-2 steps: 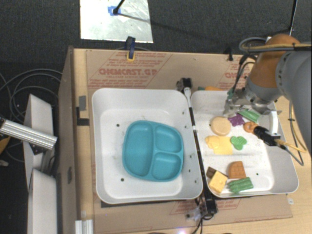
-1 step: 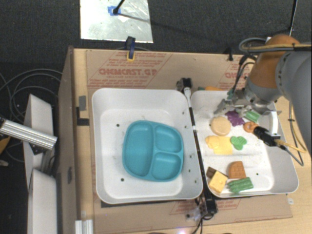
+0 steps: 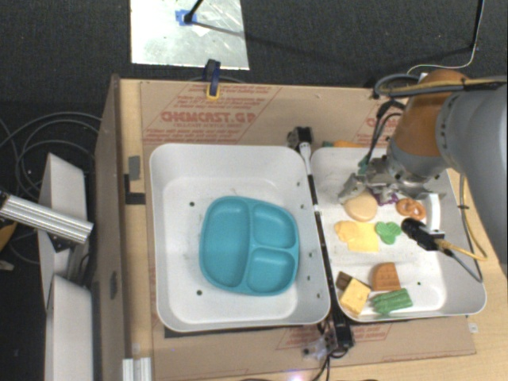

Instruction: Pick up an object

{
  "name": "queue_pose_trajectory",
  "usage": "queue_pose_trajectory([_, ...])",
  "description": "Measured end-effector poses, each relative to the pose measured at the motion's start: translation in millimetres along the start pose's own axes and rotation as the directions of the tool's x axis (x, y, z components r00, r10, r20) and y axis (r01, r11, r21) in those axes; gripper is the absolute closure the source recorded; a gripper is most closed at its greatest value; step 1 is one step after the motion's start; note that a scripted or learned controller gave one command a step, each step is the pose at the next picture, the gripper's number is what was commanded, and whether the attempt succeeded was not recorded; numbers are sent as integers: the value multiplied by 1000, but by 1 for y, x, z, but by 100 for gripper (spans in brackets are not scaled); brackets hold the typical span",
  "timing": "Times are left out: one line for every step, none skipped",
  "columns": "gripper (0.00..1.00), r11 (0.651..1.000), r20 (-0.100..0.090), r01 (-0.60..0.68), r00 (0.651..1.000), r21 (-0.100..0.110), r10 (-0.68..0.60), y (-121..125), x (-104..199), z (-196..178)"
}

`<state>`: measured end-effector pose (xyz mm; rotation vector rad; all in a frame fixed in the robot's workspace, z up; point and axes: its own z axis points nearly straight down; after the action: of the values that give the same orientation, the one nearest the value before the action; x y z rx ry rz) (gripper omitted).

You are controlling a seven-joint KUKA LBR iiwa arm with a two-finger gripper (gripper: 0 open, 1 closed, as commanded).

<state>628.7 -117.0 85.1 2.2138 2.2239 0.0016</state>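
My gripper (image 3: pixel 367 187) is down in the right bin (image 3: pixel 464 292), at its far left part. It hangs right over a beige round toy food (image 3: pixel 363 209), close to it or touching it; nothing shows plainly between the fingers. Just in front lie a yellow piece (image 3: pixel 357 236) and a small green piece (image 3: pixel 388 231). A brown pretzel (image 3: pixel 410 208) sits to the right of the gripper, partly hidden by it.
A brown toast slice (image 3: pixel 386 275), a yellow cheese block (image 3: pixel 355 296), a green ridged item (image 3: pixel 391 301) and a small brown bit (image 3: pixel 343 279) lie near the right bin's front edge. The left bin (image 3: pixel 175 213) holds a blue divided plate (image 3: pixel 248 244).
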Motion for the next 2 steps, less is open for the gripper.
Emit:
queue_pose_trajectory([100, 1000, 0, 1, 1000, -6, -1, 2, -1, -13])
queue_pose_trajectory([100, 1000, -2, 2, 1000, -10, -2, -30, 25, -156])
